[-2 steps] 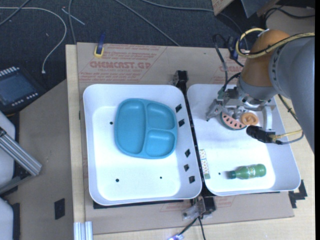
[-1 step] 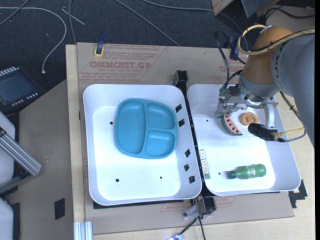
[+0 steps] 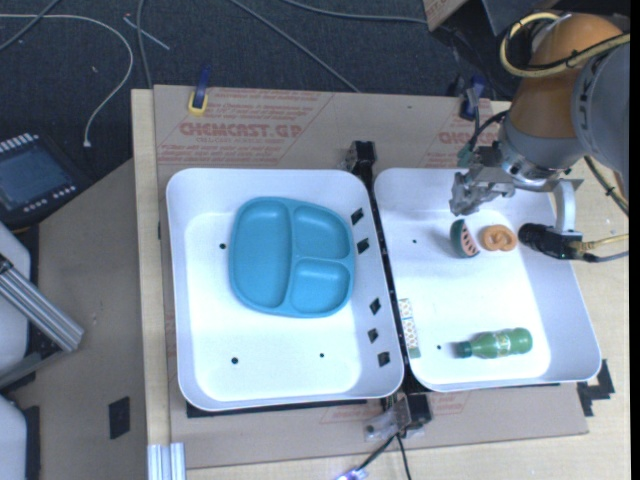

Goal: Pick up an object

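Gripper (image 3: 466,202) hanging over the right bin's (image 3: 560,368) far half, just above a small green-and-white object (image 3: 463,238).
Its fingers are pointing down, though I can't tell how far apart; an orange donut-like piece (image 3: 497,237) is sitting beside that object, a green bottle (image 3: 497,344) is lying near the front rim with open floor between, and a blue divided plate (image 3: 292,256) is sitting in the left bin (image 3: 200,348).

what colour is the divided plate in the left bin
Light blue. The divided plate shows it best in the camera view, lying flat in the left bin.

Grey arm (image 3: 610,108) with an orange band, yellow cable loop, metal claw (image 3: 468,200).
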Robot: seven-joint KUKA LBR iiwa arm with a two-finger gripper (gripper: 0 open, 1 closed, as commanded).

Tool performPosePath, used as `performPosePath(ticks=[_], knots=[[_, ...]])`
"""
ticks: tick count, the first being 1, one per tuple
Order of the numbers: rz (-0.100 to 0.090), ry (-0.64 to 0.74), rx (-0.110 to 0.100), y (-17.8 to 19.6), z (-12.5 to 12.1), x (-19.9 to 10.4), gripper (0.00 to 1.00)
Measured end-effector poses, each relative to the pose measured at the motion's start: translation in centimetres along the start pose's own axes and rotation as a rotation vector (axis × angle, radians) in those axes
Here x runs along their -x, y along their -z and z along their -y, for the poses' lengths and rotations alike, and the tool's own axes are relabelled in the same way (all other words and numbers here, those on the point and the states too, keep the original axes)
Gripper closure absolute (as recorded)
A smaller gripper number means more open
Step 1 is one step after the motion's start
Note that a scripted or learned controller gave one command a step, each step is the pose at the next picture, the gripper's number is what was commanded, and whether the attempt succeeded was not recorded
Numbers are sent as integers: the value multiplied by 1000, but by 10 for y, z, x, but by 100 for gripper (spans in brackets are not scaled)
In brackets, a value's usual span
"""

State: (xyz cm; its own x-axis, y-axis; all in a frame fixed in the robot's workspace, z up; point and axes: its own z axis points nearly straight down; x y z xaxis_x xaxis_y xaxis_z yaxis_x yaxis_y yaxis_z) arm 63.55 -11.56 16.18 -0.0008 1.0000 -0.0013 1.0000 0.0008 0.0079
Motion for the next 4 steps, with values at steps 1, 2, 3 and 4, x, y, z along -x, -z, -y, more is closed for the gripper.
performPosePath(ticks=[1,2,3,4], knots=[[0,0,0,55,-2,0,100],[-5,5,-8,66,8,-57,100],[-5,6,-8,77,13,-112,100],[-4,6,-7,84,17,-167,100]])
